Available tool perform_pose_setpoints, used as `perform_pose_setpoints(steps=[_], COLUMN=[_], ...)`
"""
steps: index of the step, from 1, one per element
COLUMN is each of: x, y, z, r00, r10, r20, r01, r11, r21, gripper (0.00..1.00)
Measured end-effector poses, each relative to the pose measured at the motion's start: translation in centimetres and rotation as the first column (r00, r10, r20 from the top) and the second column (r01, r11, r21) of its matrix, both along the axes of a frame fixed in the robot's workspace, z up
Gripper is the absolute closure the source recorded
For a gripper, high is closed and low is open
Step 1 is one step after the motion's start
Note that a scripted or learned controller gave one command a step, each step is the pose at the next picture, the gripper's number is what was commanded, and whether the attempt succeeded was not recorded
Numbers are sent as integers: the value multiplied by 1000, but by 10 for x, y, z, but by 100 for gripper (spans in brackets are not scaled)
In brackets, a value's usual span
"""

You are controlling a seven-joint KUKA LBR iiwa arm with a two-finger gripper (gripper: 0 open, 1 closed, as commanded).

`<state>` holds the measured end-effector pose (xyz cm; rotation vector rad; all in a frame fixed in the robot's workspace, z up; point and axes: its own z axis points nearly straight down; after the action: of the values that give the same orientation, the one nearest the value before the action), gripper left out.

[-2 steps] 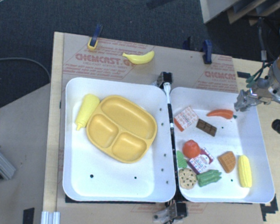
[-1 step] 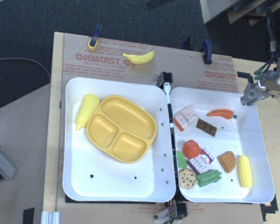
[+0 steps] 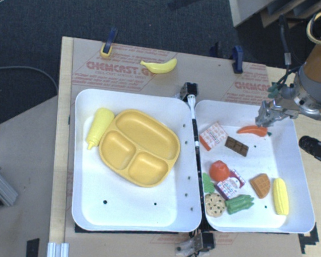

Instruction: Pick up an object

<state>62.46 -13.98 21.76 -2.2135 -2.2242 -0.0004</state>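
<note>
Carrot [image 3: 253, 130] in right bin [image 3: 302, 170] (far end), pincer [image 3: 265, 122] above, grip unclear.

Divided tray [image 3: 141, 147] in left bin [image 3: 82, 162] (bottle [image 3: 98, 127] beside it); food toys in right bin [image 3: 300, 193].

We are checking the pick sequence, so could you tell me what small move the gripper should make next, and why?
Probably a short descent. The gripper hovers at the right bin's far edge, beside the orange carrot-like piece, and nothing shows between its fingers, so lowering onto that piece looks like the nearest pick.
</note>
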Motion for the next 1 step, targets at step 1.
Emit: perform_pose_setpoints(steps=[1], x=[-11], y=[63], z=[1], r00=[1000], r10=[1], r20=[0], r01=[-1], r11=[1000], r21=[0], gripper=[100])
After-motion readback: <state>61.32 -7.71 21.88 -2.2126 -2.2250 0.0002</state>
